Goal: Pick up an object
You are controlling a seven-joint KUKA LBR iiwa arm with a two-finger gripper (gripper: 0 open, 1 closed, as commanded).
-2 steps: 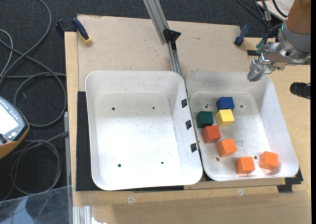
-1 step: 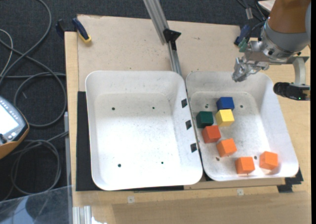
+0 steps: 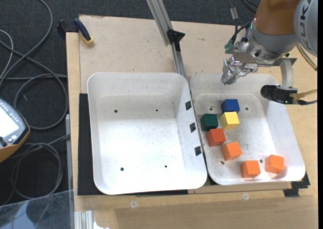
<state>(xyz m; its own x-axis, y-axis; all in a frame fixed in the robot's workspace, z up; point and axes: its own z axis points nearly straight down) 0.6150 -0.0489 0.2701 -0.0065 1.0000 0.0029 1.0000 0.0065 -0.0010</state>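
Your arm [image 3: 282,11] reaches in from the right, its gripper [image 3: 231,75] hanging over the far rim of the right bin [image 3: 287,127]; nothing shows between its fingers, and you cannot tell whether they are spread or closed. In that bin, a blue cube [image 3: 230,105] touches a yellow cube [image 3: 230,119], with a green cube [image 3: 209,121] just beside them. Four orange cubes trail toward the near corner: one [image 3: 216,136] below the green, another [image 3: 231,150], then a pair [image 3: 250,168] [image 3: 275,163]. The left bin [image 3: 101,122] sits alongside.
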